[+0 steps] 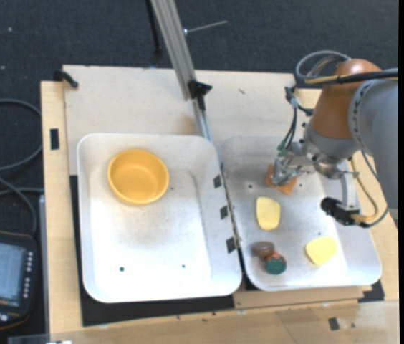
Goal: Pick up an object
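Orange object (pixel 286 185) in the right bin (pixel 363 264) is met by the lowered gripper (pixel 281 173); whether it is gripped cannot be told. No lift is seen yet, so raising remains.

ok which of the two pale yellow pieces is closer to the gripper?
The upper-left yellow piece, just below the gripper. The other yellow piece lies toward the bin's lower right corner.

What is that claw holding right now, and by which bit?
It cannot be told. The claw sits low over a small orange object in the right bin, but whether it grips it isn't clear.
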Motion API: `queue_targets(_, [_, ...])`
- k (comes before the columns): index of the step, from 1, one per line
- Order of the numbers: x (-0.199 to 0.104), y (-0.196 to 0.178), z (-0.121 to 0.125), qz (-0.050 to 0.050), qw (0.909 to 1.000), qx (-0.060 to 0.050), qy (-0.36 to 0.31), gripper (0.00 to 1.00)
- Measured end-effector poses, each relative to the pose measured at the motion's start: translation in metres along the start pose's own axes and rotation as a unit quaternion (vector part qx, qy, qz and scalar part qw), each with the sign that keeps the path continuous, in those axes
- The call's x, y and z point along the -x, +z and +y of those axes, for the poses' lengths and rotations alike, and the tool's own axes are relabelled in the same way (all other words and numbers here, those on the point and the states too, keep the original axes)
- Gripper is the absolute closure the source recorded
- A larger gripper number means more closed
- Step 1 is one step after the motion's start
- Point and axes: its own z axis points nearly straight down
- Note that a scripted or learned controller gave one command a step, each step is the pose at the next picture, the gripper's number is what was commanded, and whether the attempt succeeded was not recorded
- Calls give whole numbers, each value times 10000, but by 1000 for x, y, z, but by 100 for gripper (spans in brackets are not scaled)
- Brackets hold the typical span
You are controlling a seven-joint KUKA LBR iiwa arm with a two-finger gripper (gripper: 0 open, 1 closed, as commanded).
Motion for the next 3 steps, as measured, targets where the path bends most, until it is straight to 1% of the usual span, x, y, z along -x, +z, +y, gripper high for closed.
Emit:
queue_targets(1, [8, -47, -1, 3, 10000, 5, -20, 100])
queue_targets(3, [13, -140, 5, 3, 10000, 11, -32, 100])
